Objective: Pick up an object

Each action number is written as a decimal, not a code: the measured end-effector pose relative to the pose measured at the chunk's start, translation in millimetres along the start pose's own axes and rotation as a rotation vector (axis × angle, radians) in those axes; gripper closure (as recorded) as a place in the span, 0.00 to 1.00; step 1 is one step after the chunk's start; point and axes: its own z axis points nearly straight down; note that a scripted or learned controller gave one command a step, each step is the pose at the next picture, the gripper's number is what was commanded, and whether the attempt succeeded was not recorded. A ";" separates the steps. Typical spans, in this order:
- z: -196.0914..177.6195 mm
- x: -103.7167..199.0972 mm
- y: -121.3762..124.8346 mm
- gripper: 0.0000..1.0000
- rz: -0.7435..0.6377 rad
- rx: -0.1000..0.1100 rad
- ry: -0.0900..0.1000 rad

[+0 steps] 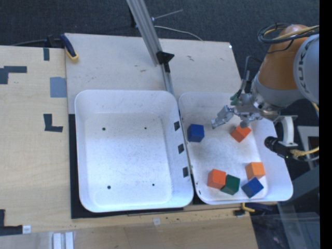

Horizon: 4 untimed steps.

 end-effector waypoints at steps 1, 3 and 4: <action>-72.6 -51.0 -65.1 0.00 0.008 -0.006 -0.004; 32.4 -57.0 -39.3 0.00 0.001 0.000 0.000; 121.4 -45.5 3.0 0.00 0.000 0.003 0.000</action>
